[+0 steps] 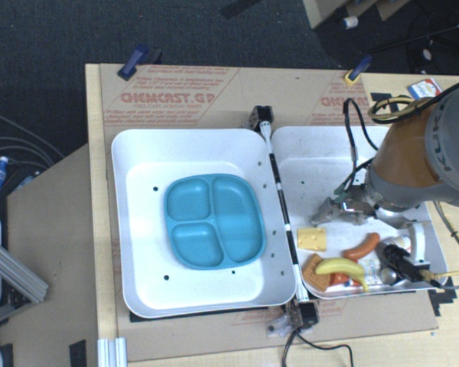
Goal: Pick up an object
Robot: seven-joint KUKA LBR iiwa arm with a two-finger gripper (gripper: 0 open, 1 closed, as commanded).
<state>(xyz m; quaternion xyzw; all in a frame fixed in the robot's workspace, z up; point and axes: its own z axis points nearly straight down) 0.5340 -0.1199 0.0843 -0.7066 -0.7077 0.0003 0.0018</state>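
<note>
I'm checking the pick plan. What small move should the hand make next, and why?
Probably a short shift toward the cheese wedge: the hand sits low in the right bin just up and right of it, and the wedge lies apart from the banana and sausage.

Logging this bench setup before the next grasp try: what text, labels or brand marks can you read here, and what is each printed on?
"CHEMCAST G.P": red print on the brown protective sheet behind the left bin.
Same red print repeats on the sheet behind the right bin; just "CHEMC" is legible there.
Smaller red lines around both: too small to read.
Blue-and-white card at far right: print blurred, unreadable.
</note>
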